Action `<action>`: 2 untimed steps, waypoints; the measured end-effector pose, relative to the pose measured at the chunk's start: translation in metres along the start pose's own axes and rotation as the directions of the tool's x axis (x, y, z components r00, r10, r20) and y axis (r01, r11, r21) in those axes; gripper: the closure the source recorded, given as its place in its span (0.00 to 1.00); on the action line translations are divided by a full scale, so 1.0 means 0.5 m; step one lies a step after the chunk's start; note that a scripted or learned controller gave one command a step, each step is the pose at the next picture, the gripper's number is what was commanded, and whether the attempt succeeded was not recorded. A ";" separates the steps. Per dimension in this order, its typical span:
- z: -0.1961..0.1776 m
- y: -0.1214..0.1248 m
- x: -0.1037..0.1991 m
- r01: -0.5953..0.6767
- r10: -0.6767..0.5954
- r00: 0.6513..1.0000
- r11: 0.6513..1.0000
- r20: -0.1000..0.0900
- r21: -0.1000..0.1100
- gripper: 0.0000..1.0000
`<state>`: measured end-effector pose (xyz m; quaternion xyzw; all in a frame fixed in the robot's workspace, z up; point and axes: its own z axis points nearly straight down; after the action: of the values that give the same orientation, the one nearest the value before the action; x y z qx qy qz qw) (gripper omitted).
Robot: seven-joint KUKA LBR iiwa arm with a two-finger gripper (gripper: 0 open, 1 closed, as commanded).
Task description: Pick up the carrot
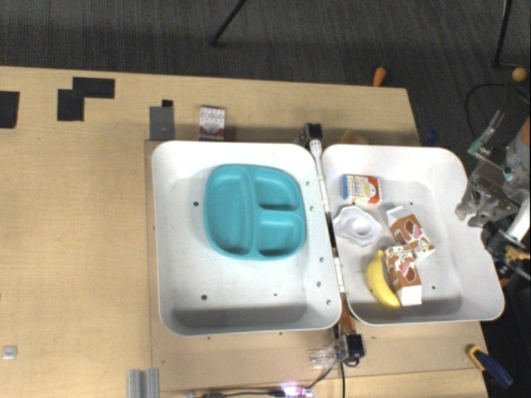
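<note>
Carrot-like shapes cannot be identified with certainty anywhere on the bench. A small orange thing (379,76) is seen at the far edge of the bench, behind the right bin (452,162) and outside it, but it is too small for its kind to be told.

Within the right bin, a small blue, white and orange carton (362,189) is placed near the far left corner. A white cup (357,226) is set just in front of it, by the left wall. Two brown-and-white cartons (409,251) are laid near the middle, one partly covered by the other. A banana (380,282) is laid against them toward the near left corner, its right end hidden under a carton.

The left bin (178,309) is occupied by a teal divided tray (253,210), placed toward its far side.

The gripper (479,201) is seen just outside the right edge of the right bin, partly cut off and cluttered with cables. Whether it is open or closed cannot be told, and nothing is seen held in it.
</note>
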<state>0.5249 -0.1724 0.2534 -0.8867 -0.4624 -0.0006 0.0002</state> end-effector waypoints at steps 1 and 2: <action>-0.193 0.053 -0.028 0.144 -0.144 0.990 0.990 0.001 -0.013 1.00; -0.005 -0.088 0.123 0.112 -0.112 0.994 0.994 -0.001 0.006 1.00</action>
<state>0.5241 -0.0968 0.2559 -0.8592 -0.5116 0.0005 0.0029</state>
